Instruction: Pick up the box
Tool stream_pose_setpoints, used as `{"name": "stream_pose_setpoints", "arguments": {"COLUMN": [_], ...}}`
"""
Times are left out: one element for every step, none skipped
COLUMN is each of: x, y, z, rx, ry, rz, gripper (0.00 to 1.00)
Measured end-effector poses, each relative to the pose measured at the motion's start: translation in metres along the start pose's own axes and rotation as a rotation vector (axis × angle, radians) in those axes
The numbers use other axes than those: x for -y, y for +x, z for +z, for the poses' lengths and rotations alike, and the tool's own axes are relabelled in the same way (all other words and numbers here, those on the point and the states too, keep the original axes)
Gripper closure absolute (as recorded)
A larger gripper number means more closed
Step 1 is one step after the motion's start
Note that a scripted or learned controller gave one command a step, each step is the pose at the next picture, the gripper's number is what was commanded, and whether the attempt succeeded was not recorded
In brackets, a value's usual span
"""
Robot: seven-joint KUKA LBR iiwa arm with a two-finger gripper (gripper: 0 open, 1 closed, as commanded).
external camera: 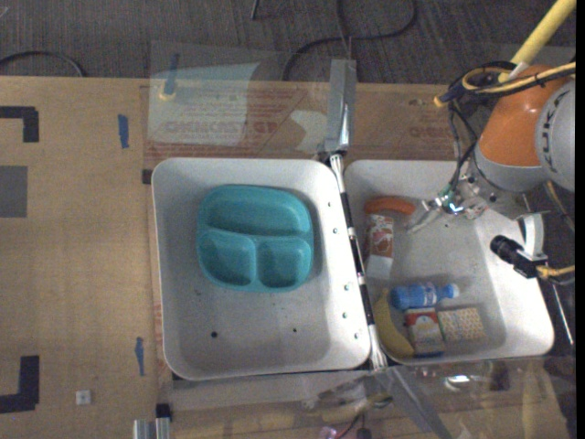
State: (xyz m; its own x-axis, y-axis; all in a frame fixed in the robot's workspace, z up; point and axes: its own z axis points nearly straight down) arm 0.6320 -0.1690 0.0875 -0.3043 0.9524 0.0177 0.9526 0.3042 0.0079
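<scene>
The box is seen near the front edge of the right bin, beside a cracker — the gripper, its state not to be told, hangs toward the far edge, so the approach is judged in hand and a descent over the box is needed.

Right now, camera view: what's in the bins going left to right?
teal divided tray → orange-capped bottle → blue bottle → gripper. The banana and the two small boxes overlap these in order, so left out.

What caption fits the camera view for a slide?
Gripper above right bin; box sits by a bottle; teal tray in left bin.
</scene>
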Motion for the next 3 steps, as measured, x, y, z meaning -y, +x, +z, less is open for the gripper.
{"name": "stream_pose_setpoints", "arguments": {"x": [0.003,0.052,0.101], "y": [-0.011,-0.038,-0.021], "z": [-0.013,-0.155,-0.245], "rx": [0.022,0.022,0.022], "ry": [-0.004,0.003,0.003], "rz": [0.010,0.125,0.189], "gripper": [1.00,1.00,1.00]}}
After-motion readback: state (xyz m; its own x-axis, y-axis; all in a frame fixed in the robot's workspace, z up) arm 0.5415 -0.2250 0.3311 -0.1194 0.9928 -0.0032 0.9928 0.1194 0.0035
